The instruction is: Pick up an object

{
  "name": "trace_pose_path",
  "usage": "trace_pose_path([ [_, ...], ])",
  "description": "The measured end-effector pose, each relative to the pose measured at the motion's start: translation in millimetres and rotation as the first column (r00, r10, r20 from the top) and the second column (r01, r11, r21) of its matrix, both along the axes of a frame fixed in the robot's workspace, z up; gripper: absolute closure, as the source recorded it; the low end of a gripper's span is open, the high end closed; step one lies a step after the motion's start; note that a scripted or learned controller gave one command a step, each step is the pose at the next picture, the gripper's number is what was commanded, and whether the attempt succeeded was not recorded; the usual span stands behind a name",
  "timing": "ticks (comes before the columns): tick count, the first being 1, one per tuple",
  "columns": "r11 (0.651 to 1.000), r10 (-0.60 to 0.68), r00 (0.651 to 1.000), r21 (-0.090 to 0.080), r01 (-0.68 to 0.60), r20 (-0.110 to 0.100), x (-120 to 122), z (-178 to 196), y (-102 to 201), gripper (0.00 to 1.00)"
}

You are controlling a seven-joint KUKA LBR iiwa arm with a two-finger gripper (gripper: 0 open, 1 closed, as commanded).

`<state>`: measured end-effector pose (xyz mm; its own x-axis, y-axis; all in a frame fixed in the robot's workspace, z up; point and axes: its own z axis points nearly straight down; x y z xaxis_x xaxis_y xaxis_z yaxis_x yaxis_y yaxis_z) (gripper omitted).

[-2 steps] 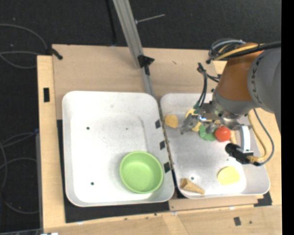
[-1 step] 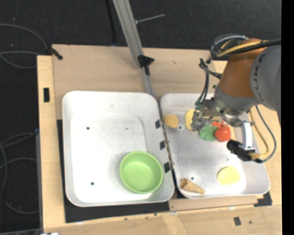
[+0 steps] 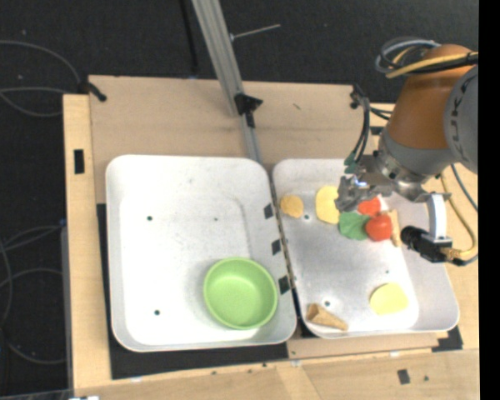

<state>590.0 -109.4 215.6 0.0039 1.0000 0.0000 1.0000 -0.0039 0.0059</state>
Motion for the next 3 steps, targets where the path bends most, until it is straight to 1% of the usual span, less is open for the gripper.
trace_pose_path([
  [1, 1.0, 0.007, 1.0, -0.001, -0.007, 0.002, 2, 53, -1, 1.0],
  [2, 1.0, 0.012, 1.0, 0.001, -0.012, -0.003, 14, 58, 46, 1.0],
  [3, 1.0, 0.01, 1.0, 0.0, -0.01, -0.007, 23, 43, 96, 1.0],
])
